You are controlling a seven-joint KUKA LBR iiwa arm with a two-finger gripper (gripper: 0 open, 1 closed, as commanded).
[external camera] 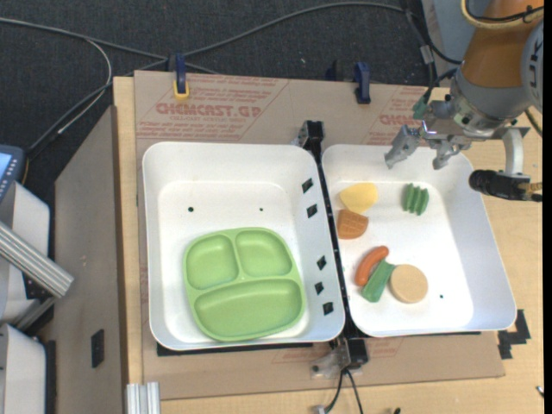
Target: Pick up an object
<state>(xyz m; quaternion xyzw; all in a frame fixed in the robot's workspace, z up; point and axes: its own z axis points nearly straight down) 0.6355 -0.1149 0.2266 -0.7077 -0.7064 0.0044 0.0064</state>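
- The gripper [423, 147] was seen above the far rim of the right bin [483, 257], with its fingers [398, 152] spread apart and nothing between them.
- The candidate objects were all found in the right bin: a small green ridged piece [416, 199] lay nearest the gripper, with a yellow piece [359, 196] and an orange piece [352, 224] touching each other by the divider.
- Further forward, a red-orange sausage shape [372, 263], a green stick [377, 281] and a tan disc [409, 284] were pressed together in a cluster.
- The left bin [164, 231] was occupied by a green divided plate [245, 283], which was judged a poor target, being broad and flat.
- The green ridged piece was judged the best choice, since it lay apart from the others and close to the gripper.
- It was judged that the fingers should be kept wide during the descent, centred over the piece and turned to close across its narrow width.
- The clustered items were thought risky, as a neighbour could be nudged or caught along with the one intended.
- A firm closure before lifting, followed by a straight rise clear of the bin wall, was considered advisable.
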